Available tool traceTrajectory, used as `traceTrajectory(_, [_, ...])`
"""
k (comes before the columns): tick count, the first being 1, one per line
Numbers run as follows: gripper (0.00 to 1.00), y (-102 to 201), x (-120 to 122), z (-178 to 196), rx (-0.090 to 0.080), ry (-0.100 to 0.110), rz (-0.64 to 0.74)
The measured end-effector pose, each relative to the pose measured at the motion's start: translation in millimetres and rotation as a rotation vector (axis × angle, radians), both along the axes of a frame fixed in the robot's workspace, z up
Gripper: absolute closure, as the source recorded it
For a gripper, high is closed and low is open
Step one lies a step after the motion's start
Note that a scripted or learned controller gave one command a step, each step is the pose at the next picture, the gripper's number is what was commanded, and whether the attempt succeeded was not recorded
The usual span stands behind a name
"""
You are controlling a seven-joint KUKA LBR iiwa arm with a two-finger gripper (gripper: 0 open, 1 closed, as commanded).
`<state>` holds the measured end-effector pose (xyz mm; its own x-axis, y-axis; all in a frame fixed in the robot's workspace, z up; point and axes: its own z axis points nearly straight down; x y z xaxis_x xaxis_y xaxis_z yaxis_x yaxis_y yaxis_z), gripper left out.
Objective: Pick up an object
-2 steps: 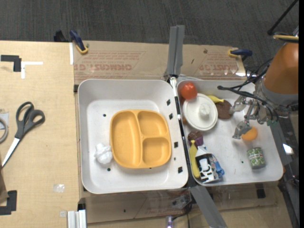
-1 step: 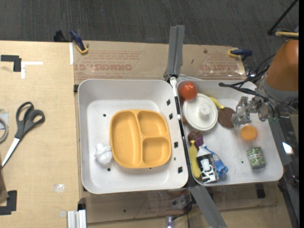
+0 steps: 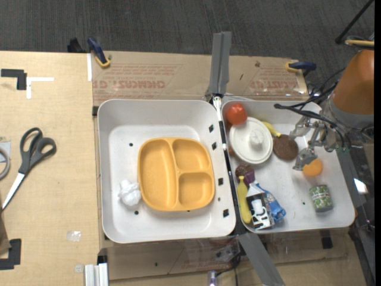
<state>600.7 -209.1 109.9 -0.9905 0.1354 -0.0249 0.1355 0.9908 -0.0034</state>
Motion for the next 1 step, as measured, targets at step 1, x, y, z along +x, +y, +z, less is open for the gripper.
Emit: traceTrajectory(1, [0.00,-12.4,1.2,-12.8,0.004,0.012,-0.016])
